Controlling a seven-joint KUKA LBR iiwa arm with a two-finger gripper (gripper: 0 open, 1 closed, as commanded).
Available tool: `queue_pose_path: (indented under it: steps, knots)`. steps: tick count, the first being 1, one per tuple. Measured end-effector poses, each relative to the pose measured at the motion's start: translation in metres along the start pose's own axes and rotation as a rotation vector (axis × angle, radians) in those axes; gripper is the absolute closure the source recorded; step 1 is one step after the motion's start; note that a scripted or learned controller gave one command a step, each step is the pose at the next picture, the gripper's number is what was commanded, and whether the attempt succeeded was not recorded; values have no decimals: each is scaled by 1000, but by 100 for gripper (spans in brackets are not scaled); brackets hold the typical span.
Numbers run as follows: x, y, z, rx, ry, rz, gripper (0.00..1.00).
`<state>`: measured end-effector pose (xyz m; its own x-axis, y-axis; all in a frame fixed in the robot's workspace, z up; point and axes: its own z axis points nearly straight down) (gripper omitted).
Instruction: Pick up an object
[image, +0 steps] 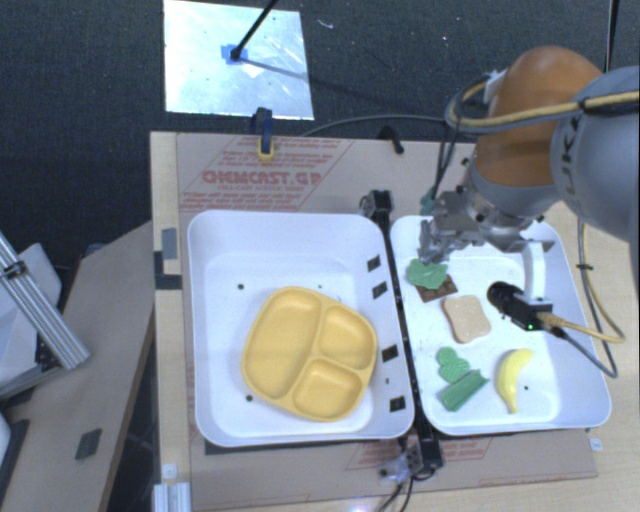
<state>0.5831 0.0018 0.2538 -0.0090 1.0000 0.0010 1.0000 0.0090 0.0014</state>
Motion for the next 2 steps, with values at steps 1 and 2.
queue_pose_path:
  steps: [1,2]
  knots:
    - [45,-8,17,1,0,0,100]
    - [106,-7,32,2,1,-2,100]
